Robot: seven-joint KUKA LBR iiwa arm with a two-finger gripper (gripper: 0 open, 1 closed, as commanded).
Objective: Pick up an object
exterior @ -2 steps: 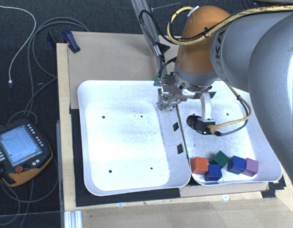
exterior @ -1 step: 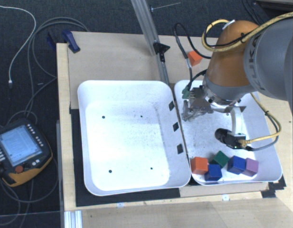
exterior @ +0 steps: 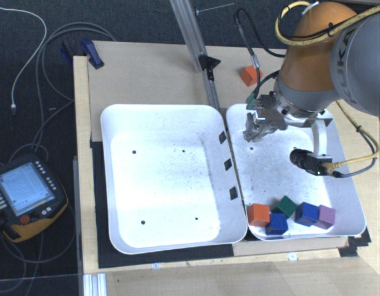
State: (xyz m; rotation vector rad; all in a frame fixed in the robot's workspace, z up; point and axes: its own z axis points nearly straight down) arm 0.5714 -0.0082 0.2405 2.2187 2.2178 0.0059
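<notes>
Five blocks, orange block, two blue blocks, green block and purple block, lie clustered well below the pincer, in the right bin; pincer's state: cannot tell

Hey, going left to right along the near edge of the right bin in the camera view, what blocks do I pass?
Orange block → blue block → green block → second blue block → purple block.

Robotics lab — teach pendant, loose cables, bench-mounted bins.
</notes>
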